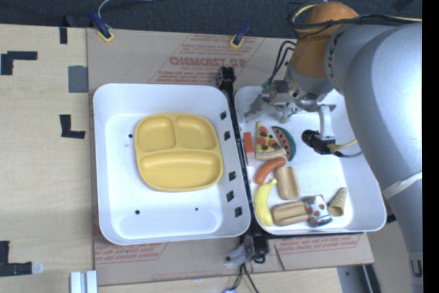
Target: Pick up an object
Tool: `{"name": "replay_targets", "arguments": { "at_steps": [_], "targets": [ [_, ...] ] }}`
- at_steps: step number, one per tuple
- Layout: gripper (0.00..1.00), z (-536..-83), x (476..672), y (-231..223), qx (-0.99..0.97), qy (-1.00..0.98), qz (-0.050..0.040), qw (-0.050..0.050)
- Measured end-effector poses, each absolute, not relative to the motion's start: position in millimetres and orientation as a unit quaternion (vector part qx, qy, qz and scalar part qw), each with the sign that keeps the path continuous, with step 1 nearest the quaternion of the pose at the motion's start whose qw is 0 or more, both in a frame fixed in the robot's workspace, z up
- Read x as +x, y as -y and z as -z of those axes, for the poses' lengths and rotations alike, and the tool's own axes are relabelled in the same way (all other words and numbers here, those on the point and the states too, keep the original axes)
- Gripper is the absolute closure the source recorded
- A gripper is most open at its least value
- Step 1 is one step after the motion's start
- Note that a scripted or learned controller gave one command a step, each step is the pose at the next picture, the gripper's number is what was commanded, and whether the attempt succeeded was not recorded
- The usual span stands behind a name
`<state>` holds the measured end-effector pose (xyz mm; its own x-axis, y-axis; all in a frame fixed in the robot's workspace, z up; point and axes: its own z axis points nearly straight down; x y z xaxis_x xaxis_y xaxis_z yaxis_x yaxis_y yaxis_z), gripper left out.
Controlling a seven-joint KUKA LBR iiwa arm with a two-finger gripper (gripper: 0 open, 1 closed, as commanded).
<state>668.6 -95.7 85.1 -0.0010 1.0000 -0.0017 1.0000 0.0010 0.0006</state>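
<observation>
The right bin (363, 206) holds several toy foods. A pizza slice (265, 139) and a watermelon slice (283, 143) lie near its middle. Below them are a red sausage (269, 169), a hot dog bun (287, 182), a yellow banana (263, 201), a bread roll (288, 212), a small can (317, 210) and a cone (337, 200). My gripper (273, 105) hangs over the far end of this bin, just above the pizza slice. Nothing is visibly held in it.
The left bin (113, 147) carries a yellow divided plate (180, 151). A black divider clip (226, 77) sits between the bins. The grey arm (384, 92) covers the right bin's right side, with a black cable (322, 142) looping off it. A thin orange piece (247, 144) lies by the bin's left wall.
</observation>
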Motion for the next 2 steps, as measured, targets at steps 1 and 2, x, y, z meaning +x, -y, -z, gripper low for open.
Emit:
{"name": "replay_targets", "arguments": {
  "at_steps": [1,2],
  "targets": [
    [0.0,-85.5,668.9,113.6,0.706,-0.708,-0.0001,0.001],
    [0.0,-85.6,668.8,112.3,0.707,-0.707,0.0001,0.001]
  ]
}}
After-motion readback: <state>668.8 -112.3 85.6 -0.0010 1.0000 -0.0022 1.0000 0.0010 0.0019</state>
